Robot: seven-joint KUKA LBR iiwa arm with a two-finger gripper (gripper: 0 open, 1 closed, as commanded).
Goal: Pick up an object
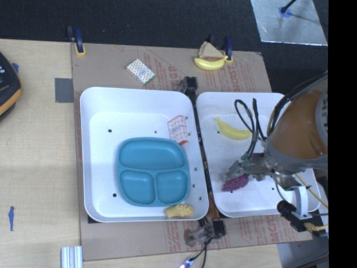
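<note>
The gripper (241, 171) hangs low in the right bin (223, 208), and the purple object (236, 183) lies directly under and slightly toward the bin's near edge from it, so close that the two appear to touch. That is the relation the pick turns on: the object sits just below and to the near-left of the gripper's tip, with its long axis running at a slant, its left end toward the bin's near-left corner and its right end rising toward the gripper. Whether the fingers are spread or pressed together cannot be told, since the grey wrist and dark cables cover them, and it is not clear that anything sits between them. The yellow banana (232, 130) lies apart from the purple object, toward the far side of the same bin, its length running roughly left to right, with bare white floor between the two. The purple object has open floor to its left up to the wall shared with the left bin (89, 149), and some toward the near wall, so a short descent looks unobstructed there. The left bin carries a blue divided tray (153, 170), a red-and-white packet (177, 129) at the tray's far-right corner and a small yellow item (179, 210) at its near edge, all well away from the arm.
</note>
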